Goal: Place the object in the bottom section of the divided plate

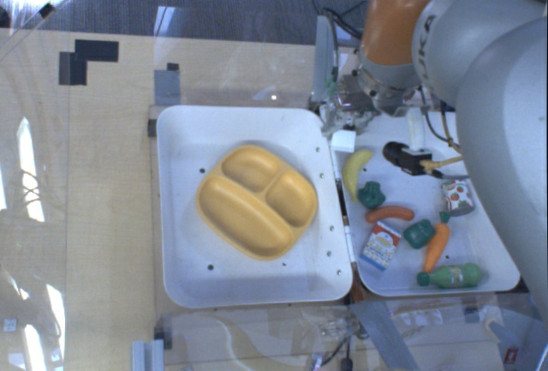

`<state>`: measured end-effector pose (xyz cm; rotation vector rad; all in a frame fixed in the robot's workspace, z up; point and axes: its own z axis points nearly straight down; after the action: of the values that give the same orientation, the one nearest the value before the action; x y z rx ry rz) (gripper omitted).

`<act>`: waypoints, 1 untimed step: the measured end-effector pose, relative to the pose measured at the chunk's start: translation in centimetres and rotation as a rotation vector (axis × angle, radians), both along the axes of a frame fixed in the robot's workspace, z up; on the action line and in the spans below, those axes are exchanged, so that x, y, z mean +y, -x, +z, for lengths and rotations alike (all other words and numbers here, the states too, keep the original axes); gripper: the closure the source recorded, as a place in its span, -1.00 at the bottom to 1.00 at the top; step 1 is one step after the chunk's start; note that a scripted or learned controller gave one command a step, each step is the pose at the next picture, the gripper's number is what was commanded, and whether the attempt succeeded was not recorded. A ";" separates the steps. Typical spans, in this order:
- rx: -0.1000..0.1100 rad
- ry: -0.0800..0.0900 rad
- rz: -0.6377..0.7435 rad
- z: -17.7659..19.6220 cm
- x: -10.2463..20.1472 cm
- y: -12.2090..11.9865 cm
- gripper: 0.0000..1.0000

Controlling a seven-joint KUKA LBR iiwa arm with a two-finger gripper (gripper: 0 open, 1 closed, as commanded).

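A yellow divided plate (pixel 257 200) lies in the middle of the left bin (pixel 184 275). It has two small sections at the back and one long section at the front, all bare. My gripper (pixel 342 136) hangs over the back left corner of the right bin (pixel 497 262), just above the top end of a yellow banana (pixel 355 169). Nothing can be seen held in it. The grey arm with its orange band reaches in from the right and covers the back of that bin.
The right bin also holds a dark green broccoli piece (pixel 371 194), a red sausage (pixel 390 213), a small carton (pixel 380 245), a green pepper (pixel 419 233), a carrot (pixel 436 247), a green bottle (pixel 451 277) and a printed can (pixel 456 197).
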<state>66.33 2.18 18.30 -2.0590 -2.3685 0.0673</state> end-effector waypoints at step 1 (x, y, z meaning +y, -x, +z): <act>-0.003 -0.002 0.012 0.2 0.5 0.1 1.00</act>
<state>66.22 2.64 18.53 -2.0454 -2.3815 0.0619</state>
